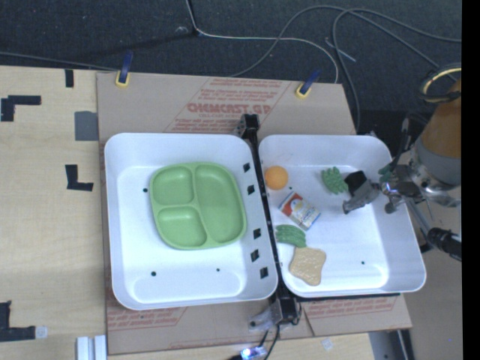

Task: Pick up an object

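The right bin (390, 272) holds several small items. An orange ball (276, 177) lies near its left wall, and a green leafy toy (332, 178) sits toward the back middle. A red and white packet (301, 210) lies at the centre left, with a green pod-shaped toy (290, 235) below it and a tan bread-slice toy (307, 265) at the front. My gripper (375, 200) hangs over the right part of this bin, just right of the leafy toy. Its two fingers stand apart with nothing between them.
The left bin (127, 276) holds a light green divided plate (198, 205). A black-clipped divider (259, 201) separates the bins. The grey arm with its orange band (442, 137) comes in over the right bin's right rim. Cables run across the dark floor behind.
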You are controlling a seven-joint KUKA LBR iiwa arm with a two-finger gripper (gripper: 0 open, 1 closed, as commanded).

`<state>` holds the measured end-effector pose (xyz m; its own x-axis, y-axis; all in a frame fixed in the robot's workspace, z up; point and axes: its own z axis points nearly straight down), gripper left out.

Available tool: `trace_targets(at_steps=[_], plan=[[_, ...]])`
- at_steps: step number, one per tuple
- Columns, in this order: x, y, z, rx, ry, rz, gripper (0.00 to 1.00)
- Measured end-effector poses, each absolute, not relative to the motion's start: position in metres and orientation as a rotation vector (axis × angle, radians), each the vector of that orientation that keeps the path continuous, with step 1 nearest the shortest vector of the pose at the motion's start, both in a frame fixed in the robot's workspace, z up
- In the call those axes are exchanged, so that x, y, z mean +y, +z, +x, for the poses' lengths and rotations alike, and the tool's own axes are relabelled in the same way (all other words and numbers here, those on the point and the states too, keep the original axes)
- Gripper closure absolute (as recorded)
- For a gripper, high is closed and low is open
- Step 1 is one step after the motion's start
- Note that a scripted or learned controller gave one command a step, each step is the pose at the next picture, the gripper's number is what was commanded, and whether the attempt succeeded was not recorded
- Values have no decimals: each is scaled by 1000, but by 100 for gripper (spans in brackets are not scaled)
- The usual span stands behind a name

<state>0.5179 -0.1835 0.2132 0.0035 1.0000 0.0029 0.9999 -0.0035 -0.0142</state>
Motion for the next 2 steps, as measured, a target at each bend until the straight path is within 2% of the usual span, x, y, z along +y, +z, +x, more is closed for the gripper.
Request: trace_targets(at_steps=[1,2], plan=[[-183,220,521,-2221,2,-2220,0],[-191,163,525,-2219,5,-2219,0]])
